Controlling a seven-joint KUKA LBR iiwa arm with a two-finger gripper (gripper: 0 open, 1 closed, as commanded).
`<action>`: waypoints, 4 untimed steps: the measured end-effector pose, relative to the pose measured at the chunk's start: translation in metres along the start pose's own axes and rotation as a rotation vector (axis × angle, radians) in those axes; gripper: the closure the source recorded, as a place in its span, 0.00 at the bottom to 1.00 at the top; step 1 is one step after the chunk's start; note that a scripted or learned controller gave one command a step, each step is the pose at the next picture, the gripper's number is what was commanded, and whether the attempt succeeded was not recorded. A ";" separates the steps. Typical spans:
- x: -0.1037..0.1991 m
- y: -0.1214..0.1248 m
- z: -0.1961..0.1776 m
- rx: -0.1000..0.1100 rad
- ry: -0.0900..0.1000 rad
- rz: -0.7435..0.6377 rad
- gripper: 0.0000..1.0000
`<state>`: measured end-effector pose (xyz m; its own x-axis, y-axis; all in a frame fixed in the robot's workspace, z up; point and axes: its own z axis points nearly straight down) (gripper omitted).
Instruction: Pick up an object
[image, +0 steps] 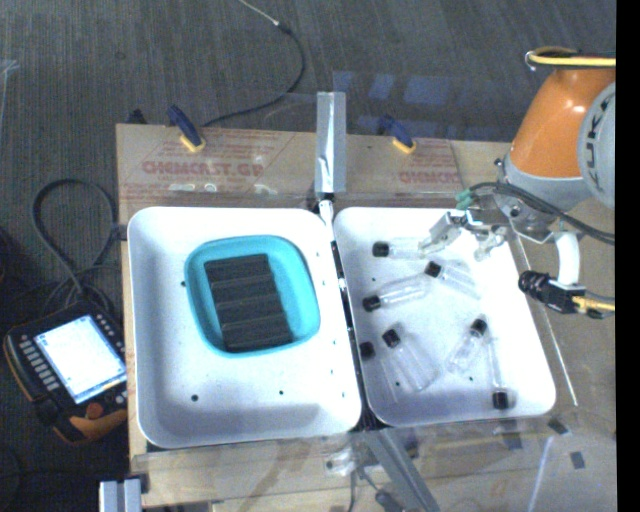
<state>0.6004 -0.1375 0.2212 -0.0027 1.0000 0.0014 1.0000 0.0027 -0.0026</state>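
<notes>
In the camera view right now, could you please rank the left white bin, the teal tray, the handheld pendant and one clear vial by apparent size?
1. Left white bin
2. Teal tray
3. Handheld pendant
4. Clear vial

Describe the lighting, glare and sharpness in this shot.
Camera view: even, soft light; the white bins look bright and slightly washed out; the clear vials almost vanish against the right bin, only their black caps standing out; the end effector is slightly soft; the whole frame is low-resolution.
</notes>
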 end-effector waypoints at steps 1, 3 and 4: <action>0.029 0.024 0.128 -0.002 -0.002 -0.051 0.00; 0.029 0.024 0.119 -0.001 0.001 -0.051 0.00; 0.030 0.024 0.111 0.000 0.002 -0.051 1.00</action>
<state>0.6239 -0.1077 0.1103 -0.0536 0.9986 0.0033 0.9986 0.0536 -0.0028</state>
